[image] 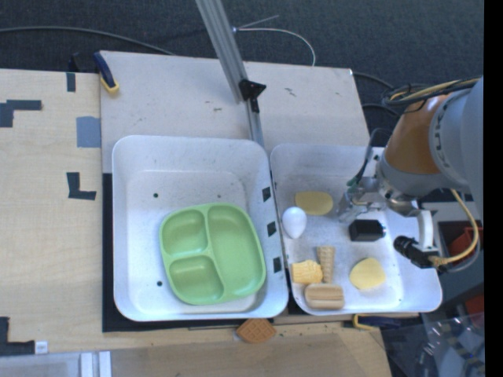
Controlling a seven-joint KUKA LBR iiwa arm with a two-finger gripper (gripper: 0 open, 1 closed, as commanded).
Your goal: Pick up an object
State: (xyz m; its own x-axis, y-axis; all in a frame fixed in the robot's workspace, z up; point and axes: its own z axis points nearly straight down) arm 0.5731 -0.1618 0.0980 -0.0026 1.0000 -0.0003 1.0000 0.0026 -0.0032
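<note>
Divided plate [212, 251] in left bin [126, 210]; egg [294, 221], cone [325, 261], bread roll [324, 295] in right bin [416, 297].

**Crowded right bin, roomy left bin**

The right bin [409, 293] leaves little room along its near edge, where the waffle piece [307, 272], cone [325, 261], bread roll [324, 295] and yellow disc [367, 274] crowd together. The white egg [294, 221] sits by the dividing wall. The arm [424, 151] covers the right side. The bin's far part is bare. In the left bin [130, 210], the green divided plate [212, 252] fills the near half; the far half is open.

Grey arm [464, 132], orange band, seemingly yellow cable.
</note>
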